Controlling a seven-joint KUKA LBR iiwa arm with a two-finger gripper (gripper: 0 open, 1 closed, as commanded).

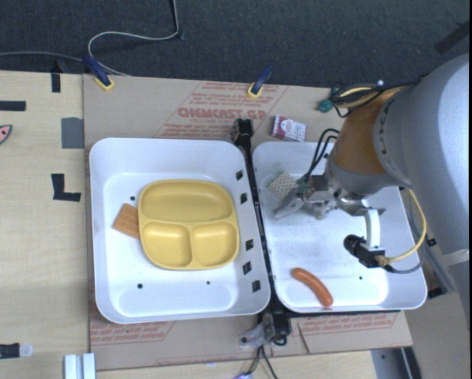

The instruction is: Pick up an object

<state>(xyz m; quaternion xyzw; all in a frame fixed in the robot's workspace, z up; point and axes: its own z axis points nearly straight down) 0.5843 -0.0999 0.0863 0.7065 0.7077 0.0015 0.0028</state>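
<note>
Cardboard-topped table (212, 113) with two white bins | claw (287, 204) low in right bin (394, 294), just beside small mesh-looking piece (282, 183), fingers look apart, nothing between them | sausage (312, 286) near front wall | tip imo: centre over piece before closing

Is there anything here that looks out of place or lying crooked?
One thing: a tan cracker in the left bin is wedged partly under the yellow tray's left edge. The sausage in the right bin lies loose and diagonal, which seems normal.
</note>
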